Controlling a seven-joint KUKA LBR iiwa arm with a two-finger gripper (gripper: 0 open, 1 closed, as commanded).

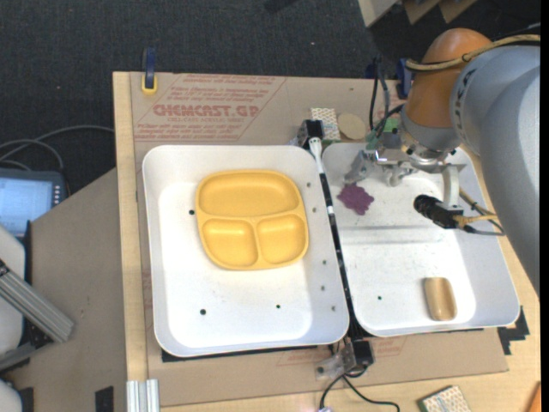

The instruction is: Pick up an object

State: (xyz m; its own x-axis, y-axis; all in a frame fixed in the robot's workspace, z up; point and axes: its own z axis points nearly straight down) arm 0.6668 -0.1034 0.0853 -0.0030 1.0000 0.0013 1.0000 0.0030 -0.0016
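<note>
- Looking down, we see the gripper (377, 172) low in the right bin (403, 307), at its far left corner; we cannot tell its state.
- We see a purple object (355, 198) just beside it.
- A tan block (439, 298) lies near the front.
- A yellow divided plate (252, 218) sits in the left bin (171, 299).

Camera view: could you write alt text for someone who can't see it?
A grey robot arm reaches over the right white bin, which holds a purple object and a tan block. The left bin holds a yellow divided plate.
</note>
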